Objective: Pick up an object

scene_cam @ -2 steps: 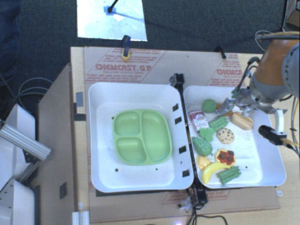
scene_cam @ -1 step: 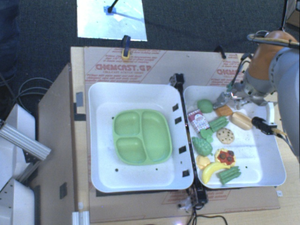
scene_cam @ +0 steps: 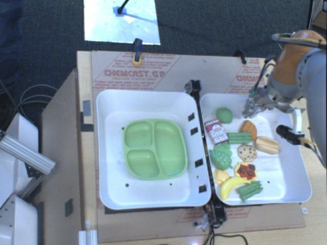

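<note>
Hovering our grey two-finger gripper (scene_cam: 251, 107) above the right white bin (scene_cam: 299, 180), jaws unreadable, we target the orange plastic croissant (scene_cam: 249, 128) below: light, rigid, slick; grasp its narrow width.

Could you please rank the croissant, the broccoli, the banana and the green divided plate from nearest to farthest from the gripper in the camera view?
From the gripper, at the right bin's far end:
1. Croissant, just below it in the view.
2. Broccoli, mid-bin by the divider.
3. Banana, at the bin's near end.
4. Green divided plate, across in the left bin.
</note>
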Robot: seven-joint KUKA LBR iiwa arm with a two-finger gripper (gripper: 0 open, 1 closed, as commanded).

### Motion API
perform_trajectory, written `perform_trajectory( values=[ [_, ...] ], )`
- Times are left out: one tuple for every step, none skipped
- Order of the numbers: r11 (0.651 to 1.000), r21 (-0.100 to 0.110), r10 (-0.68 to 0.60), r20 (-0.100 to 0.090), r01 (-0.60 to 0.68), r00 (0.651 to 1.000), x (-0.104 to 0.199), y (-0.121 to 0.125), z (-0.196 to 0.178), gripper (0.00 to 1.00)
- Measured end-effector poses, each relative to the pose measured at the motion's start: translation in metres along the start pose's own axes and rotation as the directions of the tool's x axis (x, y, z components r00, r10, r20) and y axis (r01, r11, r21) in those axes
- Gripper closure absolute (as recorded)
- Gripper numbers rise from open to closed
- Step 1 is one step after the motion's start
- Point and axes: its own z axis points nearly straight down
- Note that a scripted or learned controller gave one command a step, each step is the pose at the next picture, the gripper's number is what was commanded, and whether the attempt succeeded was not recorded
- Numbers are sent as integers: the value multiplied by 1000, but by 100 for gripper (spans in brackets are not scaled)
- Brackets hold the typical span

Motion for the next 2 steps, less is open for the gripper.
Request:
perform_trajectory(
  values=[
    [1000,1,-2,0,2,1000,1,0,1,0],
    [1000,9,8,-2,-8,1000,-18,-39,13,0]
  ],
)
